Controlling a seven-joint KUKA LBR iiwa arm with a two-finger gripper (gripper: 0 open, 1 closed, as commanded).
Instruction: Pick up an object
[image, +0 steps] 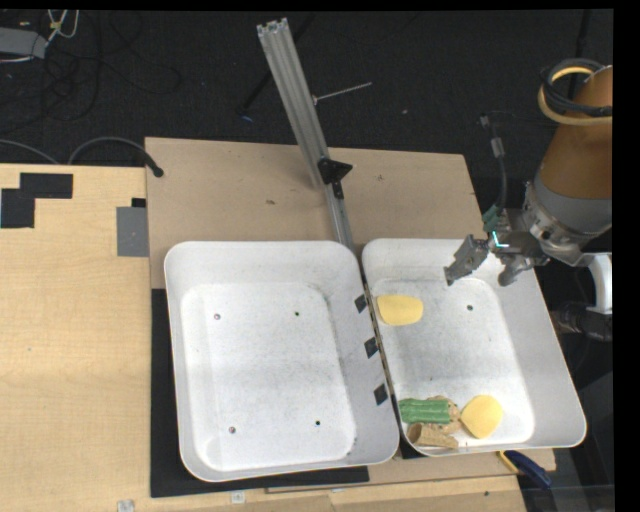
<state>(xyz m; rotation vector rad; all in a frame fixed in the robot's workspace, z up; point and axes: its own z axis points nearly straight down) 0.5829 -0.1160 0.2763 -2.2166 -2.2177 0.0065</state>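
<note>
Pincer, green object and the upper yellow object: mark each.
pincer (487, 264): camera view, gap between fingertips.
green object (425, 410): camera view, its middle.
upper yellow object (400, 310): camera view, its centre.

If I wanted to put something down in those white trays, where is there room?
The left bin offers its whole floor. In the right bin, the middle is bare, between the yellow piece near the divider and the near-edge cluster: green item, tan item, second yellow piece. The claw hangs open over the far rim.

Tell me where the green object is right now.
The green object lies in the right bin, near its front edge, beside a yellow piece and a tan piece.
</note>
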